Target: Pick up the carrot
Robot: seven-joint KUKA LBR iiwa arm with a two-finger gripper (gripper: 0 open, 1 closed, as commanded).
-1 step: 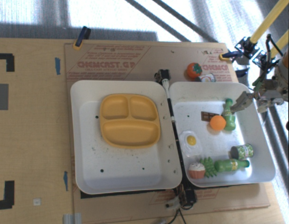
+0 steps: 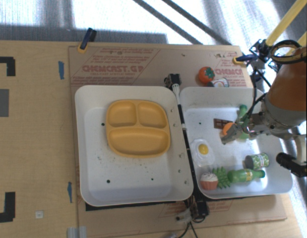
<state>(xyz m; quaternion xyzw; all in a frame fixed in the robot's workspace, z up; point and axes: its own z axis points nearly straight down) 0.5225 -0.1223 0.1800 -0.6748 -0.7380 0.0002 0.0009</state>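
The carrot (image 2: 227,128) is in the right bin (image 2: 277,185), toward its upper middle. Its orange body pokes out to the left of the gripper, and its green top (image 2: 242,111) sticks up behind. The gripper (image 2: 234,134) hangs right over the carrot and covers its middle. The wrist and the orange band above it reach in from the right. I cannot see whether the carrot is gripped or only lies under the gripper.
The right bin also holds a brown block (image 2: 220,123), a fried egg (image 2: 203,148), a cupcake (image 2: 209,181), a green bottle (image 2: 246,175) and a green can (image 2: 257,160). A yellow divided plate (image 2: 138,127) lies in the left bin (image 2: 89,148). A tomato (image 2: 206,75) sits behind the bins.
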